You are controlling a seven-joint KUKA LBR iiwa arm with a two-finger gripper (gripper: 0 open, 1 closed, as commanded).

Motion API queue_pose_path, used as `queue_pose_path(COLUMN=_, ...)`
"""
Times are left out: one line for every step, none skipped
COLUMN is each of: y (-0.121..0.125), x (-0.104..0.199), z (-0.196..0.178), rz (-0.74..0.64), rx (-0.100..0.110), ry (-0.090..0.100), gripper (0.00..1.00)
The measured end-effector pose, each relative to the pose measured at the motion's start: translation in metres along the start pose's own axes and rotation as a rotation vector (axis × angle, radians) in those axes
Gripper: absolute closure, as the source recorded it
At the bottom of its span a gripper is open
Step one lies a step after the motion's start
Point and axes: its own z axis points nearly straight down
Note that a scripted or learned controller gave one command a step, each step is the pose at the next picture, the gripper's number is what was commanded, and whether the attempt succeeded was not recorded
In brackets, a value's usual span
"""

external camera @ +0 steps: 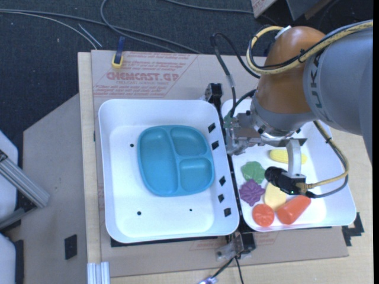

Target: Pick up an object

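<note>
In the right bin (333, 171), toy foods (253, 170) are crowded beside the gripper (243, 138); its state cannot be told. Neighbours may be nudged, the grasp spoiled.

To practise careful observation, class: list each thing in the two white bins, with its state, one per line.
Blue divided plastic plate: flat, upright, in left white bin.
Green toy vegetable: loose in right white bin.
Purple toy fruit: loose, beside the green one.
Yellow toy corn: partly hidden by the arm.
Orange tapered toy: lying on its side.
Red round toy: touching the orange one.
</note>
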Motion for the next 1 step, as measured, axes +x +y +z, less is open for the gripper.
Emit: queue_pose_path(y=-0.0008, x=0.0477, z=-0.0084, rz=-0.001, rx=0.001, ry=0.000, gripper=1.00)
